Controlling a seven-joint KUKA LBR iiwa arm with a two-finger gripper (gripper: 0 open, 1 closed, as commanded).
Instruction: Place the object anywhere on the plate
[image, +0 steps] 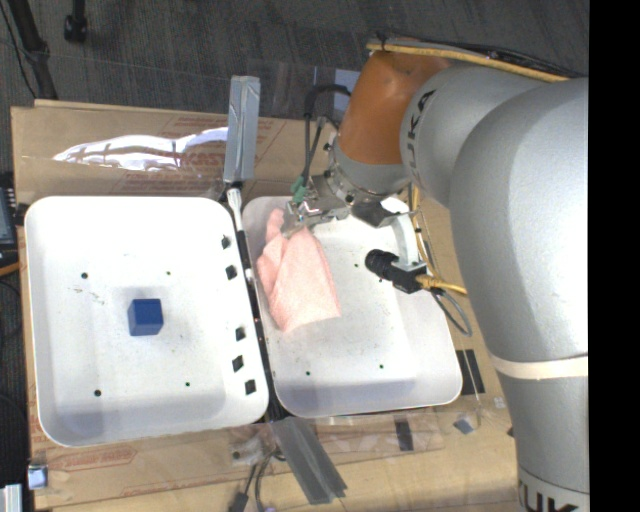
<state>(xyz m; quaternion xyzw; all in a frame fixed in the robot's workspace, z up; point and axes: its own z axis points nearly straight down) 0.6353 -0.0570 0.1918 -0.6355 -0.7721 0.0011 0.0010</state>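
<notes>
The gripper (298, 218) is closed on the upper end of the pink cloth (298, 278). The cloth trails from its fingers down across the floor of the right bin (400, 345), close to that bin's left wall. Well apart, a blue cube (146, 316) sits in the left bin (80, 240).

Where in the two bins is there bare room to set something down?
The left bin is bare all around the cube. In the right bin, the near strip between the cloth and the front wall is free. It is crowded at that bin's far corner beside the left bin, where the claw hangs by the cloth.
</notes>
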